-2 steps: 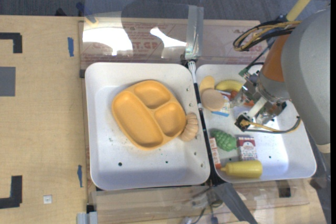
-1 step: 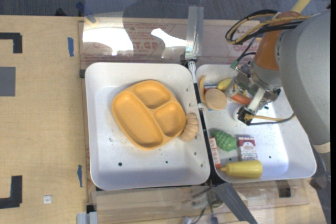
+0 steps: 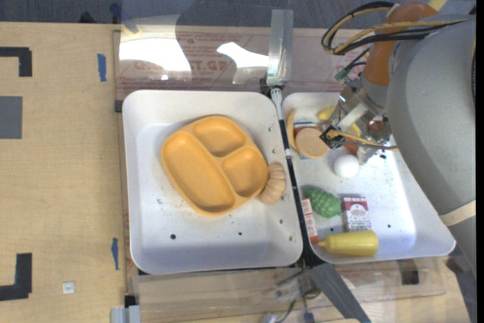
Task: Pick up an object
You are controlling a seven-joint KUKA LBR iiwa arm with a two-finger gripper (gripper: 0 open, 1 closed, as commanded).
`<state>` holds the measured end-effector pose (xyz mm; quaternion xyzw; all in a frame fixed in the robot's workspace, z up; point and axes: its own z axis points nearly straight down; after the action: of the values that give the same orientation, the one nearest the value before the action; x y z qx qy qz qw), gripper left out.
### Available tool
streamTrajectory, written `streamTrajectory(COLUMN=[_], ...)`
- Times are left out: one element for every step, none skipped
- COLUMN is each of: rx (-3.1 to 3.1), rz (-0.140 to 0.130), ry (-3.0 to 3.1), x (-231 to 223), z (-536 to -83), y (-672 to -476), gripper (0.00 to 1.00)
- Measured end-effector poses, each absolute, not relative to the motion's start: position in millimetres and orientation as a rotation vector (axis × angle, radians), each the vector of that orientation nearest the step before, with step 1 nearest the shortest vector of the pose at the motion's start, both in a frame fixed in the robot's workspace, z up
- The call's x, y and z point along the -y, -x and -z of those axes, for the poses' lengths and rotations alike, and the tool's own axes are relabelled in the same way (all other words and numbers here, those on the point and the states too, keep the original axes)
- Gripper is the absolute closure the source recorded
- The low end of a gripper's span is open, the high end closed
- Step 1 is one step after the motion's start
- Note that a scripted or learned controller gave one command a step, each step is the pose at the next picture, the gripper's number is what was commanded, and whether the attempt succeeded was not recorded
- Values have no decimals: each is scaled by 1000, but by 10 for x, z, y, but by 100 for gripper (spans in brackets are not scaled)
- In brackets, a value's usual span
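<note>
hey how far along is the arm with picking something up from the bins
Early stage. Done: the arm has reached into the right bin, its hand low near the round tan disc and the white ball. In hand: nothing that I can see; the view doesn't settle the grip. Left: grasping and lifting. The green toy, red box and yellow bottle lie untouched, as does the yellow tray in the left bin.

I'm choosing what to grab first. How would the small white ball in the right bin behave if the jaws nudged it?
The white ball looks round and smooth, so it would likely roll away on the flat floor of the right bin. It seems small and probably light. The gripper sits just above it, so an off-centre touch could squirt it sideways.
</note>
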<state>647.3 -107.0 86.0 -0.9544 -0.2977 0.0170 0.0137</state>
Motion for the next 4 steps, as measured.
streamTrajectory(rx=[1184, 1498, 1498, 399], rz=[-3, 8, -1, -4], ry=[2906, 2764, 2761, 3116], x=[1180, 678, 344, 824], z=[-861, -1876, -1834, -1832], y=[-6350, -6471, -6613, -6668], gripper=[0, 0, 0, 0])
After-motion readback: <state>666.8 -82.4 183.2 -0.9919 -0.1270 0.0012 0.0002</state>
